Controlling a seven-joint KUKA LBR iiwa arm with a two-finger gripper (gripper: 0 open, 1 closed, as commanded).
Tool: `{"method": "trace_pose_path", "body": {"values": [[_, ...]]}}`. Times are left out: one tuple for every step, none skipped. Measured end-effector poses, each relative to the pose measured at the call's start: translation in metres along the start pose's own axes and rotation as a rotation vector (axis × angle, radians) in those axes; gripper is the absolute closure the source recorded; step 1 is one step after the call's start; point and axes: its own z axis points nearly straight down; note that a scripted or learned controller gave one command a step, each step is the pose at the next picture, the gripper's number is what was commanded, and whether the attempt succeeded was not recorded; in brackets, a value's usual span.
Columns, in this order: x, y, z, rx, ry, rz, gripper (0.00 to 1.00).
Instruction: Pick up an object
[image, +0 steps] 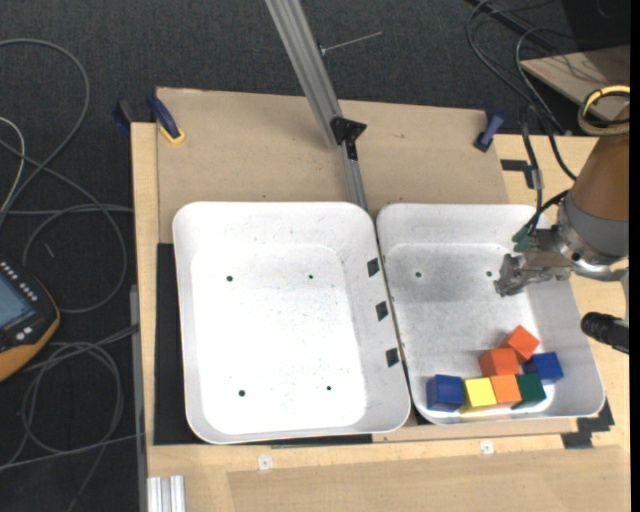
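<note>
Hand (507, 280) hovers above right bin (440, 300), blocks (495, 380) nearby

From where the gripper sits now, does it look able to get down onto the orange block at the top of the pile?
Probably yes. The gripper is above bare floor in the right bin, and the orange block lies nearby with its top uncovered. Neighbouring blocks crowd its lower side, which may hamper a grasp.

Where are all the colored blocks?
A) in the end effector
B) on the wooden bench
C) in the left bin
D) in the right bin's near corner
D: the colored blocks sit bunched in the right bin at its near corner, below the end effector.
</note>
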Motion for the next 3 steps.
{"method": "trace_pose_path", "body": {"values": [[0.056, 0.0, 0.004, 0.001, -0.001, 0.0, 1.0], [0.107, 0.007, -0.009, -0.004, -0.001, -0.001, 1.0], [0.169, 0.011, -0.018, -0.003, 0.0, -0.002, 1.0]]}}
